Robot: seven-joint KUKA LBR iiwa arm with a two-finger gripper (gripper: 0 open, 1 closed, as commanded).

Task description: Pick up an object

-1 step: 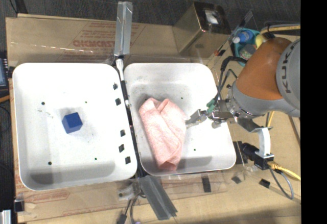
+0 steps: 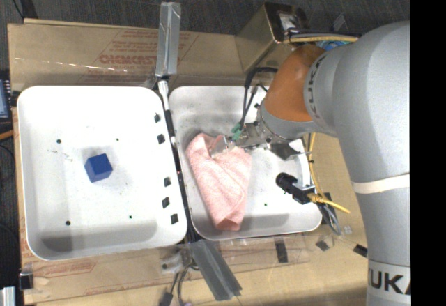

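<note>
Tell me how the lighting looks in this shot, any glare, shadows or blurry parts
Camera view: even overhead light, overall sharp. The left bin and right bin are bright white, near washed out at their rims. Soft shadows sit along the left bin's lower wall and beside the blue cube. The arm darkens the area by the pink cloth; the claw is small and hard to resolve.

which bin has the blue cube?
The left bin: the blue cube sits alone there. The right bin holds the pink cloth.
</note>
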